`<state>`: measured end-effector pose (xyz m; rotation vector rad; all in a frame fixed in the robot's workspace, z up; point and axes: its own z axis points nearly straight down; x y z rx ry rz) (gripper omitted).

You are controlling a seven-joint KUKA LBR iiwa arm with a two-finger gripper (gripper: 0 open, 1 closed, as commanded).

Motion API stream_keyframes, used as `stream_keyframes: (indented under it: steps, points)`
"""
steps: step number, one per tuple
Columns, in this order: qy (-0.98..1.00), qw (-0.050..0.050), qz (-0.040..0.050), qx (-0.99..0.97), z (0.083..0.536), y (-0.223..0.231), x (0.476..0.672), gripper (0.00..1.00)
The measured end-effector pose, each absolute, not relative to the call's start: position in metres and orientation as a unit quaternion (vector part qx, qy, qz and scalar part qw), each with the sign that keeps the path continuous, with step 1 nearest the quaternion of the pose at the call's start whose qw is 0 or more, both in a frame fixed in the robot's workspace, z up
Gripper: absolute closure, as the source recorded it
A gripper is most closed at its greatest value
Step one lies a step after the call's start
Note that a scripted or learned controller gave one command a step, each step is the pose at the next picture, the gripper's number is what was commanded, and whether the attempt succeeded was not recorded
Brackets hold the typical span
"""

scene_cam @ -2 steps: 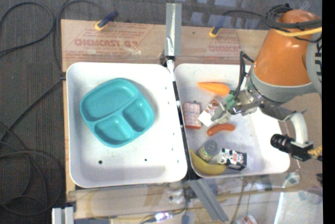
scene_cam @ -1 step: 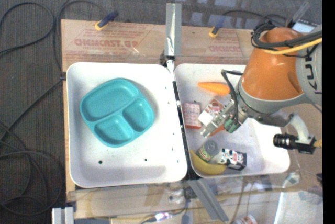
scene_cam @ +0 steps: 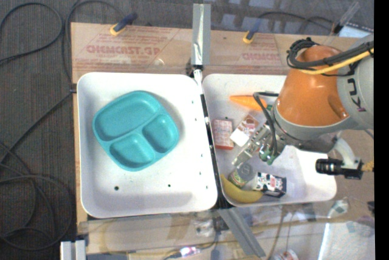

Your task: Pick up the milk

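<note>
In the right bin [scene_cam: 316, 192] a small red-and-white carton [scene_cam: 247, 128], which I take for the milk, lies on its side near the middle. My gripper [scene_cam: 248, 160] hangs just in front of and slightly right of it, pointing down and left, with its tip close above the bin floor. The carton's lower right end is partly covered by the gripper body. The orange band of the arm [scene_cam: 307, 95] fills the bin's right half.
A pink box [scene_cam: 222, 133] lies left of the carton by the dividing wall. An orange carrot [scene_cam: 245, 101] lies behind, a yellow banana [scene_cam: 240, 193] and a small black packet [scene_cam: 271, 183] in front. The left bin [scene_cam: 97, 192] holds a teal divided plate [scene_cam: 137, 130].
</note>
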<state>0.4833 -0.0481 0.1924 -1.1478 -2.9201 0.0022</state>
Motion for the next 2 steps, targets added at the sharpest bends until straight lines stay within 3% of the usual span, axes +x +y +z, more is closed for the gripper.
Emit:
stream_keyframes:
  steps: [1,2]
  points:
    - [-0.996,0.000,-0.0008,-0.087,0.2642,-0.0430,0.4846,1.00]
    - [-0.996,0.001,-0.0020,-0.086,0.2724,-0.0414,0.4856,1.00]
